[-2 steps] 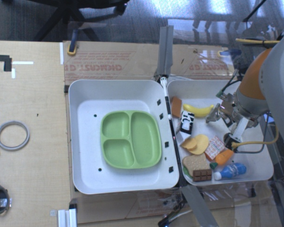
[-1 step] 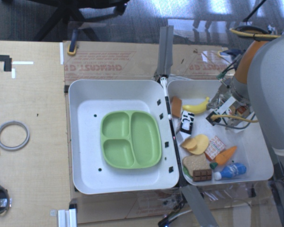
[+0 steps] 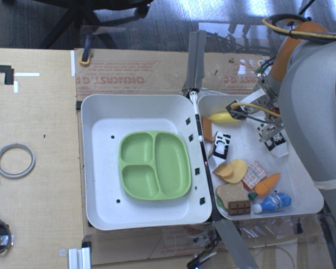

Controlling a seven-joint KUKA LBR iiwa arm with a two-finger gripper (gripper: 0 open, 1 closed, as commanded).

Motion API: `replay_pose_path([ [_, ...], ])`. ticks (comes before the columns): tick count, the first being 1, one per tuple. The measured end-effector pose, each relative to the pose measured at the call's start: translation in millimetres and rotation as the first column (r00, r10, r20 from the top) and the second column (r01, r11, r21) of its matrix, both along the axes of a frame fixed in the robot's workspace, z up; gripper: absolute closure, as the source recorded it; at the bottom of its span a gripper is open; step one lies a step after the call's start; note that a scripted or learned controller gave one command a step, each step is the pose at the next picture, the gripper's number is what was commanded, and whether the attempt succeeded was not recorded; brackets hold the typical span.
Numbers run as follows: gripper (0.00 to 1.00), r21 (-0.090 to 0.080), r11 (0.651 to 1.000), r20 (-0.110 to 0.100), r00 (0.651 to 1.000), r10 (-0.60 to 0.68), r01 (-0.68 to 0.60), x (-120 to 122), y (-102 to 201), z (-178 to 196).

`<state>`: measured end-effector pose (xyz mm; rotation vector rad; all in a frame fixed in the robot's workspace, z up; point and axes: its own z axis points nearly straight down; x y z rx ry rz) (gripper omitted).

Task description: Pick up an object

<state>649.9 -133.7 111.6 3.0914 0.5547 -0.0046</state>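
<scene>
Gripper [image 3: 270, 132] near a curved yellow banana [image 3: 222, 117]

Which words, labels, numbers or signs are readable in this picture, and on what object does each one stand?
No text is readable with certainty.
Red print on the cardboard beyond the left bin: seems upside down, too blurred to read.
Marks on the black-and-white packet in the right bin: too small.
Label on the bottle: too small.
</scene>
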Motion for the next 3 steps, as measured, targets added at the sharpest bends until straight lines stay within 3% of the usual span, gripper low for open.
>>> replay_pose_path([
  [1,0.0,0.001,0.992,-0.003,0.992,-0.126,0.126,-68,-33,-21],
  [2,0.0,0.004,0.988,-0.002,0.988,-0.155,0.155,-173,-77,-12],
  [3,0.0,0.002,0.989,-0.001,0.989,-0.15,0.15,-88,-73,-20],
])
